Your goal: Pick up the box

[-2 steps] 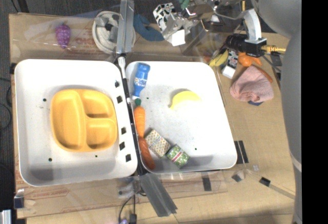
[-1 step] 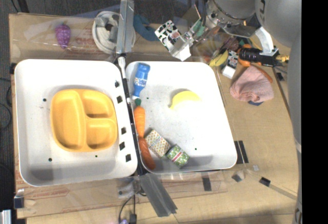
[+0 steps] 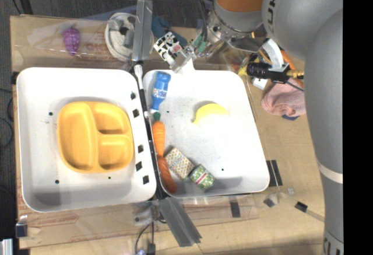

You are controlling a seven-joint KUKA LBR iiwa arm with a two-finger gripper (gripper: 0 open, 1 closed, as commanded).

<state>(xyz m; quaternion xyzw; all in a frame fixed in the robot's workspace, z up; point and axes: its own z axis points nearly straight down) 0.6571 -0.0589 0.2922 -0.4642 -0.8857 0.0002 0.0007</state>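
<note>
A small box [image 3: 178, 163] with a pale chequered pattern lies near the front left corner of the right bin [image 3: 245, 154]. A second small patterned box [image 3: 201, 177], green and white, lies just to its right. My gripper [image 3: 187, 55] hangs from the orange-banded wrist over the right bin's far rim. It is well away from both boxes, with the whole depth of the bin between them.
The right bin also holds a blue bottle [image 3: 160, 88], a yellow rounded object [image 3: 210, 112], a carrot [image 3: 158, 137] and a red-orange item [image 3: 165, 174] along its left wall. A yellow divided tray [image 3: 96, 135] lies in the left bin [image 3: 35, 90]. A pink cloth [image 3: 284, 101] lies outside on the right.
</note>
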